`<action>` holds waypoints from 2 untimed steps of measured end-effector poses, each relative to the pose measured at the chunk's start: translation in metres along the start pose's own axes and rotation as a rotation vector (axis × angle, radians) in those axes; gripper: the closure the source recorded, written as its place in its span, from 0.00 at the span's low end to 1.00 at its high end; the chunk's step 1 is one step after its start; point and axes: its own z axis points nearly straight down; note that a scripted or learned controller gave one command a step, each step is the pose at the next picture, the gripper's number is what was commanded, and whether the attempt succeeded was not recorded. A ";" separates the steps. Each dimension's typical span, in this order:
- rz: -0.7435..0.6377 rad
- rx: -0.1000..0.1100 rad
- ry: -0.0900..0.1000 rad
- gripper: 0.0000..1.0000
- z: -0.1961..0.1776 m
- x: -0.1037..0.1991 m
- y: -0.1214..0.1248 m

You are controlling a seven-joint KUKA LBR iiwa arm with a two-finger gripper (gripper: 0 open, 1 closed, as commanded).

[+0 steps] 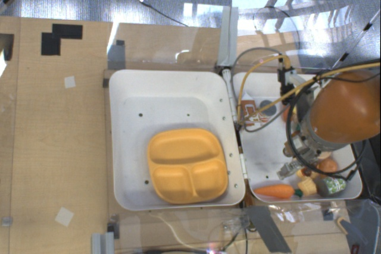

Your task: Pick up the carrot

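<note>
The carrot (274, 191), orange with a green tip at its right end, lies along the front wall of the right bin (262, 151). The arm's orange band and grey wrist hang over the right part of that bin, a little behind and to the right of the carrot. The gripper (293, 167) points down near the bin floor, just above and right of the carrot's green end, beside the other small items. Nothing shows between its fingers.
Close to the carrot's right end sit a small yellow piece (307, 187), a green-and-grey item (333, 185) and an orange-brown item (327, 165). A card with red print (252, 113) lies at the bin's back left. In the left bin (131, 128) rests a yellow divided plate (186, 165). Cables loop over the right bin.
</note>
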 end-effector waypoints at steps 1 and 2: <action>-0.125 0.001 0.005 1.00 -0.093 0.053 0.018; -0.229 0.001 -0.002 1.00 -0.120 0.015 -0.039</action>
